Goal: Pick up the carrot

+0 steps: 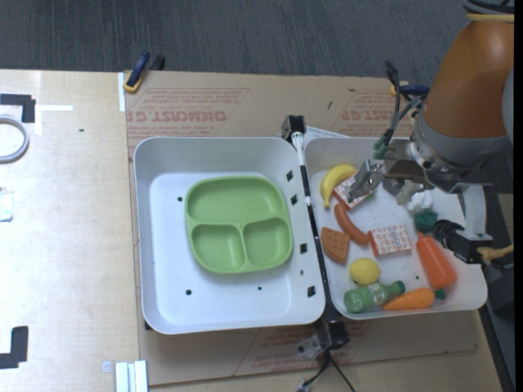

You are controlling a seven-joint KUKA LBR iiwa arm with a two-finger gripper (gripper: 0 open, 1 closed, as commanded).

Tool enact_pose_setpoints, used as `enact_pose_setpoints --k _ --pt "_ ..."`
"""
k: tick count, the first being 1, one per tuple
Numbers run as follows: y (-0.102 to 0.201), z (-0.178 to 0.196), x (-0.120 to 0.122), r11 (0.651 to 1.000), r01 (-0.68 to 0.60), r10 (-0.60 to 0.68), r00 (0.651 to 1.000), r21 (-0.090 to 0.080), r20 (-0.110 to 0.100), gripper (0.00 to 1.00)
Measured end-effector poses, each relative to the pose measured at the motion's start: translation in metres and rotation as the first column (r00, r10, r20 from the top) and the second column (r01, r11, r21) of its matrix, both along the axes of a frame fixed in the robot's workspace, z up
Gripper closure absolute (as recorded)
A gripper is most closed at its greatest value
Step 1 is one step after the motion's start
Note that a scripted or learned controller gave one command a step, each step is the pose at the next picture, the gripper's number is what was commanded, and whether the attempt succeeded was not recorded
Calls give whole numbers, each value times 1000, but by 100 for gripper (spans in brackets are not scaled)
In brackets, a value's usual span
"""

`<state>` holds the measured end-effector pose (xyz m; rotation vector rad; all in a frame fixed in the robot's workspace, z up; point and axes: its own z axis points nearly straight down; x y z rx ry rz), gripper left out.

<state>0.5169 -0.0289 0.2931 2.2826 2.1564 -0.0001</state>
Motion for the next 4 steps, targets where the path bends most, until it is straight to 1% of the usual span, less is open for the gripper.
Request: enact_pose_setpoints --k 1,2,3,4 --pt "44 -85 -39 1000 26 -26 1000 1 -2 0" --pt "43 -75 -38 1000 28 -28 1000 1 -1 100" --pt "-13 -66 -39 993 115 -115 993 0 0 100" --pt "-22 -73 -39 910 415 -415 910 1 -1 100"
